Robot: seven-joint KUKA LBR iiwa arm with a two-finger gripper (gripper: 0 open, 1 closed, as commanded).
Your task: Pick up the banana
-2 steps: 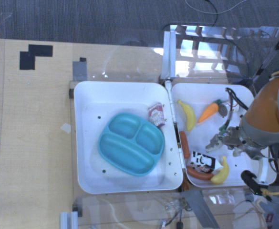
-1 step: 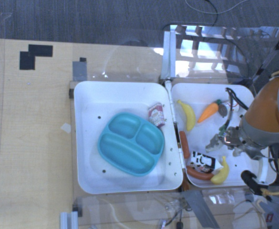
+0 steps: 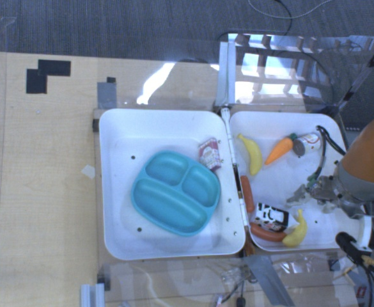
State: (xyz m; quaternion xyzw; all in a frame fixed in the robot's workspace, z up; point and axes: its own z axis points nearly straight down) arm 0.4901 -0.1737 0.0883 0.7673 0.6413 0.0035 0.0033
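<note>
A: What's seen nearest the cam, at the front of the right shallow white bin (image 3: 327, 121)?

B: A small yellow banana (image 3: 296, 230) is seen lying curved by the front rim, touching a red sausage-shaped toy (image 3: 268, 233). A black-and-white printed packet (image 3: 273, 215) is seen just behind the sausage. An orange-red stick (image 3: 247, 193) is laid along the bin's left wall.

A: And the tool?

B: The tool (image 3: 309, 193) is seen approx. mid-bin, behind and right of that banana, apart from it. Open or closed can't be told; nothing is seen gripped. The grey arm w/ orange band (image 3: 366, 162) is seen at the right.

A: Further back?

B: A second, longer yellow banana (image 3: 252, 153) is laid near the left wall, w/ an orange carrot with green top (image 3: 280, 149) beside it and a white-and-red small object (image 3: 310, 141) beyond.

A: Left bin?

B: In the left white bin (image 3: 119, 171), a teal divided plastic plate (image 3: 176, 192) is seen; a red-and-white snack packet (image 3: 210, 154) is touching its far right edge. Both bins are borne by the pale wooden counter (image 3: 39, 190).
</note>
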